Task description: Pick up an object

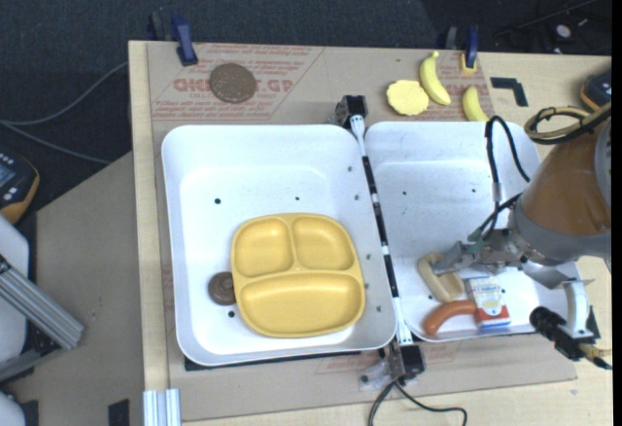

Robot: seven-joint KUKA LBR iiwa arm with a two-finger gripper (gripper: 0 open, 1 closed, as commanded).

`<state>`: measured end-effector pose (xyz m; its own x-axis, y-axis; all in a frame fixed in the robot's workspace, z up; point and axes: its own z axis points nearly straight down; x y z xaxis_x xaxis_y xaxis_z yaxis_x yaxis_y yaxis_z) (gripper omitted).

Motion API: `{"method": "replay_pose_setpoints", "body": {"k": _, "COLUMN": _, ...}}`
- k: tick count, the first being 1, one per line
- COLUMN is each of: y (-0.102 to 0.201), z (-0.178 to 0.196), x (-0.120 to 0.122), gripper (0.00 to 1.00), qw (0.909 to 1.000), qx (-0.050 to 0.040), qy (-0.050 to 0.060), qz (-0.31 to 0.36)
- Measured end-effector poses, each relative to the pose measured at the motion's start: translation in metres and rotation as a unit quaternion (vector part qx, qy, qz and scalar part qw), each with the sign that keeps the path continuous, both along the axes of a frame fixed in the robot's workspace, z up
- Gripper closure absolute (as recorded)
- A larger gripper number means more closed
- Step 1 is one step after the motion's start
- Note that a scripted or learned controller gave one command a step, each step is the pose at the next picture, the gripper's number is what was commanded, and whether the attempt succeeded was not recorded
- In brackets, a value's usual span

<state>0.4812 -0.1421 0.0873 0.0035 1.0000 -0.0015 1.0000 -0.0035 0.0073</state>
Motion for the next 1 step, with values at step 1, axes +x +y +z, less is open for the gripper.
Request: {"method": "replay_pose_setpoints", "body": {"k": 1, "y": 0.0508, "z": 0.0323, "x": -0.0012, "gripper": 0.0, "qw": 1.0, "qx": 0.0006, "qy": 0.002, "qz": 0.004}}
